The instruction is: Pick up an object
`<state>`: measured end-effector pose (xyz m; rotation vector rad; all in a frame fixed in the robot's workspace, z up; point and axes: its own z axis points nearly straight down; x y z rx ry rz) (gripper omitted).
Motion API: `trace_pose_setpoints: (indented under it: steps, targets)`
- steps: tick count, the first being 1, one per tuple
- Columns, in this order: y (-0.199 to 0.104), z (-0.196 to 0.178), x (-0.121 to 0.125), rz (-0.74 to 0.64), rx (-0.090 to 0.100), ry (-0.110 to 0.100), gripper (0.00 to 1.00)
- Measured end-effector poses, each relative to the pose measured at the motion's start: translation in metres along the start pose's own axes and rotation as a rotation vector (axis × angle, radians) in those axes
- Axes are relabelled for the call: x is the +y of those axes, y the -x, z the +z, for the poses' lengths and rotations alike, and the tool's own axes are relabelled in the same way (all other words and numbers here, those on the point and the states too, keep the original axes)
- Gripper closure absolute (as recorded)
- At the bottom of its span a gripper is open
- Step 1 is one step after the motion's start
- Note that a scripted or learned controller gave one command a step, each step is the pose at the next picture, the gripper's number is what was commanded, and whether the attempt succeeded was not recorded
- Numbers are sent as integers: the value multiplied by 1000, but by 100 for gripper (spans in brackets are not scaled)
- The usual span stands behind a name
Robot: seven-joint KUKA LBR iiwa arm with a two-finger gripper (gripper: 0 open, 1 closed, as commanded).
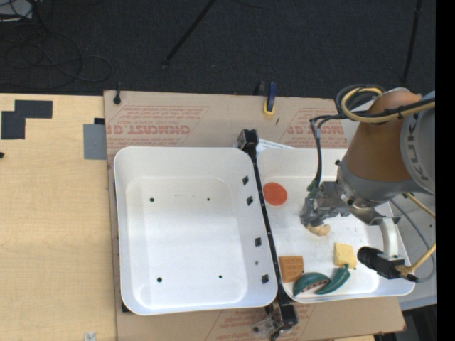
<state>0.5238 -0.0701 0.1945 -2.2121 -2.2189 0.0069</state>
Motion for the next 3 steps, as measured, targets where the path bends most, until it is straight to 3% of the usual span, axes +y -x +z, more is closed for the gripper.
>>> trace_pose_setpoints:
  steps: [1,2,3]
  targets:
    - [11,112,-26,6,-3,7,100]
    - [11,97,-25,9,0,5,100]
    - [23,107,9,3,-2,5,100]
